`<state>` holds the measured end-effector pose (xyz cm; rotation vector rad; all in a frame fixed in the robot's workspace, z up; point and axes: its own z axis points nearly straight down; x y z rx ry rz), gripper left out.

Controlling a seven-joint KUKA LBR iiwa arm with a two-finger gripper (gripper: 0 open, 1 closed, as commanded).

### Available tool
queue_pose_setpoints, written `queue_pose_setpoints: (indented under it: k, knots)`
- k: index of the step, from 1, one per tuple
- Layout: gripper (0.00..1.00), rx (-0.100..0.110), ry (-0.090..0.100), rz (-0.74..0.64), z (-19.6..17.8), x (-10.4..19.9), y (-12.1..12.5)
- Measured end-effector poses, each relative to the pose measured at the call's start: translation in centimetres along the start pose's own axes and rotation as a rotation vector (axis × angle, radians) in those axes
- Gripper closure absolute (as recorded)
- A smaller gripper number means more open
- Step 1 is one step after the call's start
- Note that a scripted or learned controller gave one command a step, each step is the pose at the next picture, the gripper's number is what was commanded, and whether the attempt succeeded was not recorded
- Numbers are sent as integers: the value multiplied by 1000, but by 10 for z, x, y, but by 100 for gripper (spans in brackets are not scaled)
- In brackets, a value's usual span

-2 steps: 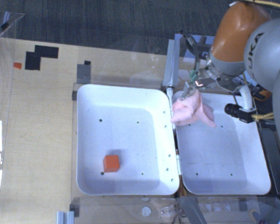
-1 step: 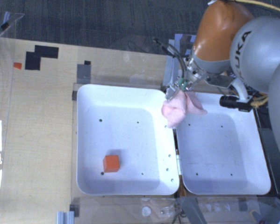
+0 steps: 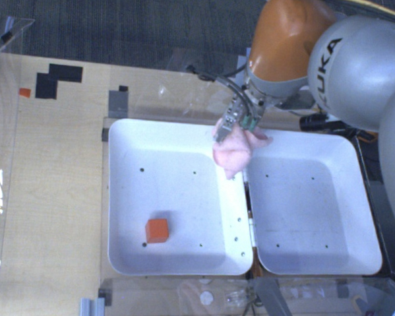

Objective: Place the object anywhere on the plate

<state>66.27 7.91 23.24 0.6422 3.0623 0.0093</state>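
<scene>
Two white bins are recorded: a left bin (image 3: 117, 183) containing one orange cube (image 3: 157, 230), and a right bin (image 3: 354, 195). One pink soft object (image 3: 232, 152) is seen clamped between the fingers of the single gripper (image 3: 237, 123), hanging above the rims where the bins meet.

The grey arm (image 3: 360, 70) reaches in from the right (orange-banded wrist bent down), its hand (image 3: 240, 118) seemingly clamped.

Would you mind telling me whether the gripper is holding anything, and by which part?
The gripper holds a soft pink object by its top edge; the rest hangs down over the bins' shared rim.
</scene>
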Motion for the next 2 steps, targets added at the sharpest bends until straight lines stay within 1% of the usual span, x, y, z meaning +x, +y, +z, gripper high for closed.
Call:
queue_pose_setpoints:
  k: [1,2]
  knots:
    - [100,-2,0,-401,5,19,41]
    - [0,-2,0,-400,5,18,41]
